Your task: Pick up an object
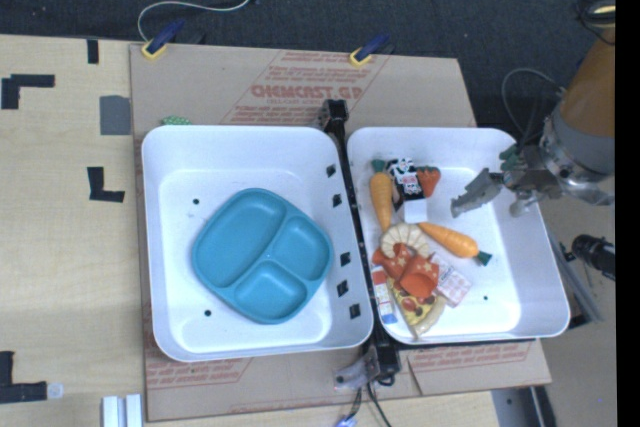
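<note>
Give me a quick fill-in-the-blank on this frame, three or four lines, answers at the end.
1. The blue divided plate lies in the ____ bin.
2. The plate has ____ compartments.
3. The two toy carrots lie in the ____ bin, with the other toy food.
4. The gripper is over the right bin's ____ part, near the orange carrots.

Answers: left; three; right; upper
</note>
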`<state>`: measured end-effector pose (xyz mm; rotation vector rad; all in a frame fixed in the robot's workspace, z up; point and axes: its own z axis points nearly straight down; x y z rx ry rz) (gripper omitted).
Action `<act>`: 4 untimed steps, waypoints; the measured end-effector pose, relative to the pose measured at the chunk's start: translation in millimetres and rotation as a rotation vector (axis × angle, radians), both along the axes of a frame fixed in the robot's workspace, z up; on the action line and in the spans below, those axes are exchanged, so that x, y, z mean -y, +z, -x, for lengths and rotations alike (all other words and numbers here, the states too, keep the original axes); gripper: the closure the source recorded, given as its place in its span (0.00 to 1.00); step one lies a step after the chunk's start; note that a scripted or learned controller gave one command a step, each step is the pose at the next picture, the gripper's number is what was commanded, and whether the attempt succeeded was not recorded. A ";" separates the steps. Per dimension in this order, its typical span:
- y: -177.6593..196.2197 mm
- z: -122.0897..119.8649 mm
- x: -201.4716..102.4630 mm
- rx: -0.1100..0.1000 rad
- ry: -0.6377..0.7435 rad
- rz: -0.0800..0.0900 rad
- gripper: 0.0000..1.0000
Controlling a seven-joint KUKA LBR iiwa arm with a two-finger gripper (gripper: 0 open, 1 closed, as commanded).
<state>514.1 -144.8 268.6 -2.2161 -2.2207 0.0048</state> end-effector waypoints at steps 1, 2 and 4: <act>-122.3 -50.6 7.5 -0.002 0.000 -0.001 0.00; -184.3 -110.0 -5.8 0.003 0.001 -0.002 0.00; -176.3 -155.3 -31.4 0.004 0.001 0.005 1.00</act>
